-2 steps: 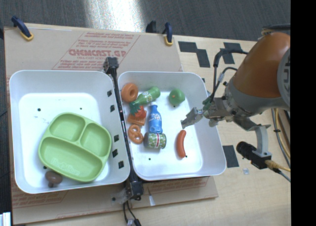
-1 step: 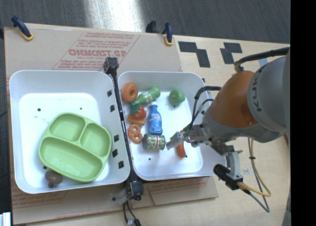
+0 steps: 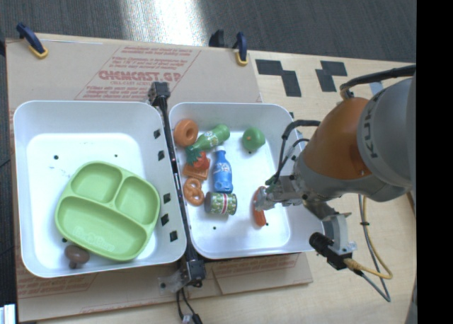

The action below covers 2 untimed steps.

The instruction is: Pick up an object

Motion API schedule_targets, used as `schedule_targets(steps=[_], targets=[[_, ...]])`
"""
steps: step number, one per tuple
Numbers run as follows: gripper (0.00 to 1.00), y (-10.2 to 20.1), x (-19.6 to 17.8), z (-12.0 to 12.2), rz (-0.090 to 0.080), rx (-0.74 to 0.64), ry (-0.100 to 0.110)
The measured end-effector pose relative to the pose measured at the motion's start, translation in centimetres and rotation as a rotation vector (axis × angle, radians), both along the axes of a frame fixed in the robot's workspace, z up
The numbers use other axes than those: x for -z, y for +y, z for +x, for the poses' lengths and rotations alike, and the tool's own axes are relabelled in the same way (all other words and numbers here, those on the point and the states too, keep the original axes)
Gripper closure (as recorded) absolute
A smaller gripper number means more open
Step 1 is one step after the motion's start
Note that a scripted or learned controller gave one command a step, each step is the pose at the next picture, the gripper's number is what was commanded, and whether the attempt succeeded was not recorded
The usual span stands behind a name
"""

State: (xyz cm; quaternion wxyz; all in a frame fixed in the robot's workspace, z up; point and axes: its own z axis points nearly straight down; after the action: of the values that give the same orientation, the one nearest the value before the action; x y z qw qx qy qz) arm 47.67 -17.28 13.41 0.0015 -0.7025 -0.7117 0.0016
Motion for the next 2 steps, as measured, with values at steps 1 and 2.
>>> schedule_targets(steps=[1,2], targets=[[1.0,10.2,-16.0,0.2,-0.001,0.007,-0.01],[1.0,7.0,-5.6,-0.1,0.0,0.007,0.001]])
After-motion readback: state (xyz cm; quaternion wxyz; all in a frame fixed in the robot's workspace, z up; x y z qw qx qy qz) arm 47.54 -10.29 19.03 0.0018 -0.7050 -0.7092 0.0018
